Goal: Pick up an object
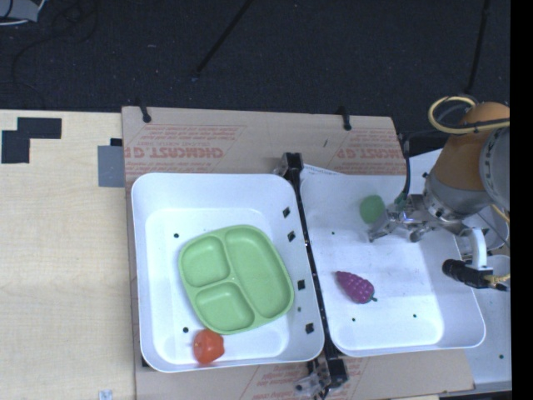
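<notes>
Your left bin point(158, 215) holds a green divided plate point(236, 279) and an orange-red item point(208, 346). In the right bin point(416, 332), purple grapes point(356, 287) lie long-axis left-to-right; a green object point(371, 208), perhaps fruit, sits beside the tool point(385, 228), fingers apart.

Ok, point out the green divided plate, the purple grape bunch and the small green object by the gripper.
green divided plate point(236, 279): camera view, middle ridge where the compartments meet.
purple grape bunch point(356, 287): camera view, centre of the cluster.
small green object point(371, 208): camera view, its rounded top.
</notes>
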Available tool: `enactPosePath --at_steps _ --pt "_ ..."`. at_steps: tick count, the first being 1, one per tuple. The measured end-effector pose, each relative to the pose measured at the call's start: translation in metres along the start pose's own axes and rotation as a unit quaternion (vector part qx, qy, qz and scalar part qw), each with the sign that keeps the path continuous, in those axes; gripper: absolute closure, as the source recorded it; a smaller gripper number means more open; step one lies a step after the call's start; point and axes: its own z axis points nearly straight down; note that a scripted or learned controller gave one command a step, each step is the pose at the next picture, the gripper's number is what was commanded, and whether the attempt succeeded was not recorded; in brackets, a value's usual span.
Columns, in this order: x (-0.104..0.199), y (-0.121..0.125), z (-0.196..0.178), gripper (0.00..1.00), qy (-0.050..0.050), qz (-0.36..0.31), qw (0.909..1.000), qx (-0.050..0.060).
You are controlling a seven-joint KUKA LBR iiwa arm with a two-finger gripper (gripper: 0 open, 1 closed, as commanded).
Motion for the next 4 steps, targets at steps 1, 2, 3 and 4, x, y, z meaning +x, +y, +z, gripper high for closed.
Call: enactPosePath --at_steps 1,2,3,4 --pt "0.0 0.002 -0.014 1.0 -0.001 -0.001 1.0 -0.002" --pt "-0.001 0.0 -0.078 1.0 -0.002 0.0 1.0 -0.006" --pt "-0.002 0.0 -0.131 1.0 -0.002 0.0 1.0 -0.006" --pt "0.0 0.004 -0.195 1.0 -0.002 0.001 1.0 -0.006"
